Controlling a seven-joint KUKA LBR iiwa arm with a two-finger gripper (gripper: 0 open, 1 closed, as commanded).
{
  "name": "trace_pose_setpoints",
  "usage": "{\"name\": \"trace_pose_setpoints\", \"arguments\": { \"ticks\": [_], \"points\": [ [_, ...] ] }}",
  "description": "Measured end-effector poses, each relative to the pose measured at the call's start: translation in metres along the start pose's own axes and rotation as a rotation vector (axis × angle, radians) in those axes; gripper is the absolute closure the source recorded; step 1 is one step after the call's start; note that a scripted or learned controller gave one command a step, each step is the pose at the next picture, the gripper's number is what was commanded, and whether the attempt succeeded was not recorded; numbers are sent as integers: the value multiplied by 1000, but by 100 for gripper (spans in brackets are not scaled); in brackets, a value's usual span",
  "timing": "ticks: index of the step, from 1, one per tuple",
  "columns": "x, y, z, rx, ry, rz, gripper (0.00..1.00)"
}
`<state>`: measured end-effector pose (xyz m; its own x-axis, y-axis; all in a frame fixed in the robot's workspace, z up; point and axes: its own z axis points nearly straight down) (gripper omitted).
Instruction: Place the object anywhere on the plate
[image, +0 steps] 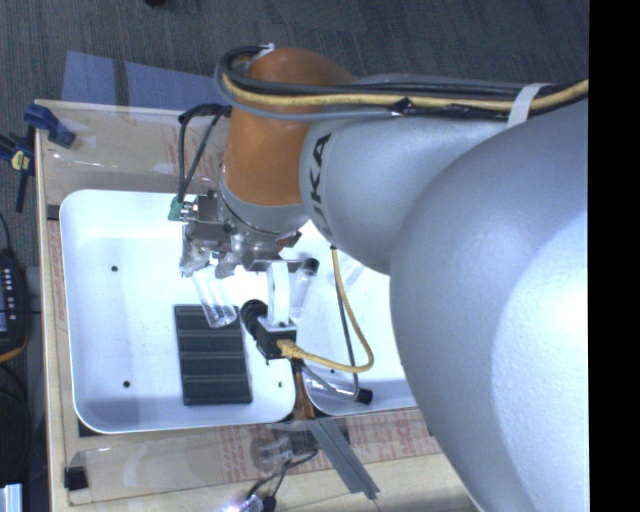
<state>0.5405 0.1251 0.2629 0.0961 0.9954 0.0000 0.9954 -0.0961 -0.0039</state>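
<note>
While arm reaches in from right, tool (243, 300) hangs over left bin (90, 300), fingers spread with nothing between, just above dark ribbed plate (212, 368) on bin floor.

The single camera is fixed above the wooden bench and looks down at a slant on the shallow white plastic left bin (90, 300). It sits close: the big grey arm (480, 260), entering right of this bin, covers the neighbouring bin.
</note>
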Motion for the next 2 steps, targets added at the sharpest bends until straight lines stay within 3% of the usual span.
{"name": "trace_pose_setpoints", "arguments": {
  "ticks": [1, 2],
  "points": [
    [48, 78, 44, 2, -2, 180, 100],
    [74, 108, 86, -2, -1, -116, 100]
  ]
}}
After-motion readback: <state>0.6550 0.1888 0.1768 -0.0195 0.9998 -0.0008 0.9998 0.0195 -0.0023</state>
